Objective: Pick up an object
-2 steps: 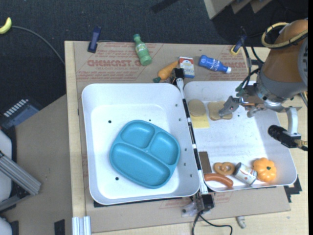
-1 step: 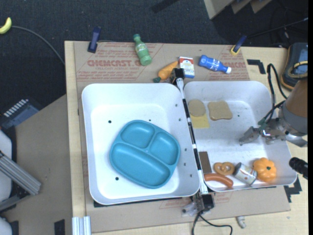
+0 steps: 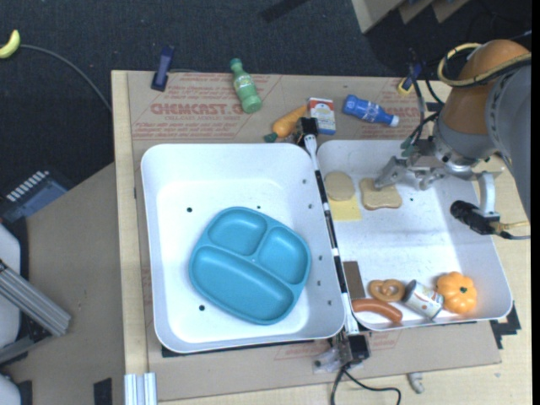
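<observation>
Arm over the right bin, claw low near the toast at the bin's upper edge.

The tabletop point(image 3: 211, 99) carries two white bins: the left bin point(image 3: 169, 184) holds a blue divided plate point(image 3: 249, 264); the right bin point(image 3: 439, 234) holds the rest. The arm point(image 3: 489, 99) enters at upper right, its claw point(image 3: 405, 174) just right of the toast point(image 3: 380, 194); whether it is apart or together, I cannot tell. A pumpkin point(image 3: 456, 292), can point(image 3: 422, 300), pretzel point(image 3: 387, 290) and sausage point(image 3: 377, 311) lie at lower right.
</observation>
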Tool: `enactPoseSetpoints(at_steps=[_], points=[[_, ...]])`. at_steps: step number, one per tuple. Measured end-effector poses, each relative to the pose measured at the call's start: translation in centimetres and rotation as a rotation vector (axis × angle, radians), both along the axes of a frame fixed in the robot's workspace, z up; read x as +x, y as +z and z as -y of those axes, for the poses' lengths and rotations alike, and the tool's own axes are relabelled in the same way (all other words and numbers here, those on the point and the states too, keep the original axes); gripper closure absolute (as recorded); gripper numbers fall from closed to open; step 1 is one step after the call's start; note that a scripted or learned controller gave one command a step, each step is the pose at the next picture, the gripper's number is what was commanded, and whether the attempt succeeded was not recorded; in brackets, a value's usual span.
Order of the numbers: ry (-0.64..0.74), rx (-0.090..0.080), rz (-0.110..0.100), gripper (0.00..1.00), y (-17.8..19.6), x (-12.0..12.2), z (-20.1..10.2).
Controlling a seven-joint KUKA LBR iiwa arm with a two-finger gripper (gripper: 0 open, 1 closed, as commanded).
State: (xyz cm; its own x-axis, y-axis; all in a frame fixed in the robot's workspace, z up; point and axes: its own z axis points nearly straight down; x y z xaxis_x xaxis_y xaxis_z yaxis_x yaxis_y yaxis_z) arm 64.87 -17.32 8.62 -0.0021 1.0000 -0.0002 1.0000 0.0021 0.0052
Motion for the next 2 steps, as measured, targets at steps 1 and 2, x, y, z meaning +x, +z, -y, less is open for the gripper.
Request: enactPoseSetpoints(at_steps=[1,2], points=[[0.001,0.008,-0.007,0.0,0.2,-6.1,4.7],[-0.001,0.001,-0.006,0.0,2.9,-11.9,-0.5]])
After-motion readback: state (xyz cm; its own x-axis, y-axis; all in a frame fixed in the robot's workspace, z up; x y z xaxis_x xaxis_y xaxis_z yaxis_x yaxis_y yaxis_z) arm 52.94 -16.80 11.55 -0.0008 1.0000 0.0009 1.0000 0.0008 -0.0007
